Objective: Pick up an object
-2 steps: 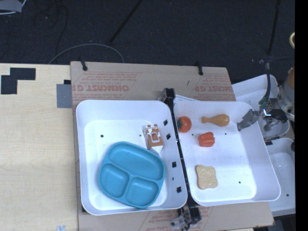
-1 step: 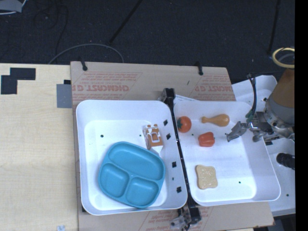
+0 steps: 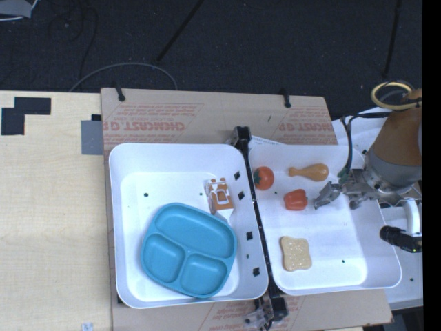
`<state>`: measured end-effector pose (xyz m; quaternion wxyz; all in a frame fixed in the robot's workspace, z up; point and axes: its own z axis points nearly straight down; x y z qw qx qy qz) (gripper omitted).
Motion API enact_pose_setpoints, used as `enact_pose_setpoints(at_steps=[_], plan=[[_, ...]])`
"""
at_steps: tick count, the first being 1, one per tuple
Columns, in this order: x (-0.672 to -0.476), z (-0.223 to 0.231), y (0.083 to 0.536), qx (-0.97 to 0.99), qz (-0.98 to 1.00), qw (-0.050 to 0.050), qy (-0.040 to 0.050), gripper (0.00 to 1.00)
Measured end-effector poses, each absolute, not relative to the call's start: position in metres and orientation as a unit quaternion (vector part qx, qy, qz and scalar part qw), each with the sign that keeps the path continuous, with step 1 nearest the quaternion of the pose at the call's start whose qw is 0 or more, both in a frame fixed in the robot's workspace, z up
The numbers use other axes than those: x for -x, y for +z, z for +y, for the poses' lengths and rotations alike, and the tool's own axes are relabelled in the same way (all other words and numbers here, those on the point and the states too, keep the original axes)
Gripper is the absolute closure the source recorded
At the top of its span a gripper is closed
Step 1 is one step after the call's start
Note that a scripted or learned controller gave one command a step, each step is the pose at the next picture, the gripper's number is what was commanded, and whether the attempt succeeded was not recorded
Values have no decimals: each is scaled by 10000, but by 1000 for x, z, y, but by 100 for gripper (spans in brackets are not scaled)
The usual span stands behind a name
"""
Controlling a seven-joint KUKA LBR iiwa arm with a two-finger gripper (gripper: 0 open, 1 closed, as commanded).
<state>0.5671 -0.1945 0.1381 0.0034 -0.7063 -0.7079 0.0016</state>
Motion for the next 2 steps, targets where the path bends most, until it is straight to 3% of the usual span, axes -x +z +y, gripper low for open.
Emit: enact_pose_setpoints(at_steps=[1,2], plan=[[-567,-193,85,7076,-7066,18,9,0],[-567,-194,98,7081,-7061,17,9,100]])
